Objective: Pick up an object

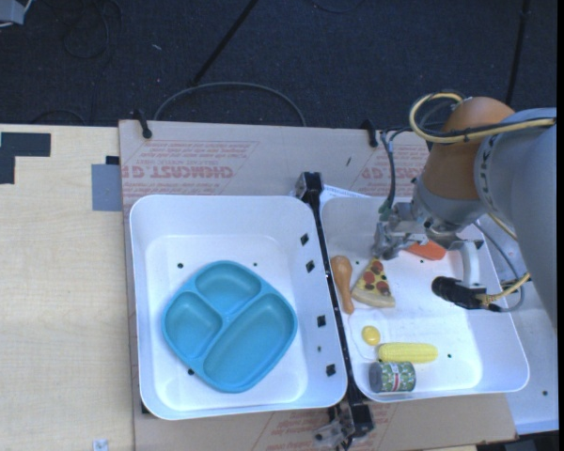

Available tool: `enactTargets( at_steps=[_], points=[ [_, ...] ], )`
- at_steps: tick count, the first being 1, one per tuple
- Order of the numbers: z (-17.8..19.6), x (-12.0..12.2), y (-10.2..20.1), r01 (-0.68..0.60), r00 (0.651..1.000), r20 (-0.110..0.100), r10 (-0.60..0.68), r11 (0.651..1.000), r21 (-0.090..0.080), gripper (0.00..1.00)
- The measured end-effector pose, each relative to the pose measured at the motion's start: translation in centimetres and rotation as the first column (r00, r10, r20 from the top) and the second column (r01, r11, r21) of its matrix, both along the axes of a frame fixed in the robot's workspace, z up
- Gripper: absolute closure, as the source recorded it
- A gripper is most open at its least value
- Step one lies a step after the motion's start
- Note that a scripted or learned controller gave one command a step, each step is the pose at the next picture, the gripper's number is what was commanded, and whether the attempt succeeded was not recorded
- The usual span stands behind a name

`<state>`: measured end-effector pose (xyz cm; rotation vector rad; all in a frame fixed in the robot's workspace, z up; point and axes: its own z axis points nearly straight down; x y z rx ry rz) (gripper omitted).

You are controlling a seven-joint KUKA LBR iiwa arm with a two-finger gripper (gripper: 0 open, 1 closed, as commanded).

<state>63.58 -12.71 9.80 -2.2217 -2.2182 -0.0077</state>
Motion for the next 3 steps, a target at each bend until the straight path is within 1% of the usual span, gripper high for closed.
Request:
enactTargets(
  at_steps=[1,2,3],
  points=[
    [6.0,-0.4,-0.2,0.001,1.000,-0.004,-0.001,1.000,-0.005,1.00],
    [10.0,0.0,-0.3,-0.002,1.000,-0.004,0.002,1.000,-0.005,1.00],
    [15.8,0.6,-1.0,-0.003,1.000,-0.002,0.003,1.000,-0.006,1.00]
  ],
)
